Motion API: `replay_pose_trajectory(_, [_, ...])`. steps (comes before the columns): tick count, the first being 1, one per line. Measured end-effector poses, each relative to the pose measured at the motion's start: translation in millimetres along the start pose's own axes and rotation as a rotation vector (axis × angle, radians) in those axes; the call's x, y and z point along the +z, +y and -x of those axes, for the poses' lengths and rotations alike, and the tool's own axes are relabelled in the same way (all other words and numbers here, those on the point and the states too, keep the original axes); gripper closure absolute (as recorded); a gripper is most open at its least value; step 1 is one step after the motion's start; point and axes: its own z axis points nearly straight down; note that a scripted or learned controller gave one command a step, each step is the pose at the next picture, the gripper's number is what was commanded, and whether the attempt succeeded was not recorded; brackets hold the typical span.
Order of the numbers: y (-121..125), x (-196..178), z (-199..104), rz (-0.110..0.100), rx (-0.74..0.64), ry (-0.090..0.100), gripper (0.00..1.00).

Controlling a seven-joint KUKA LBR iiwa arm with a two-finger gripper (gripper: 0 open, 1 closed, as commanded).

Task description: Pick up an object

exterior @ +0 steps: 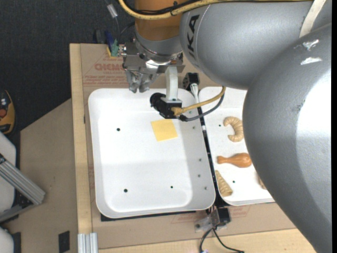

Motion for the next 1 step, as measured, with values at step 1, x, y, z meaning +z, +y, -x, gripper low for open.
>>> replay_pose_trajectory(1, [18.4, -267.3, 0.0, 0.027, -0.002, 0.007, 1.0])
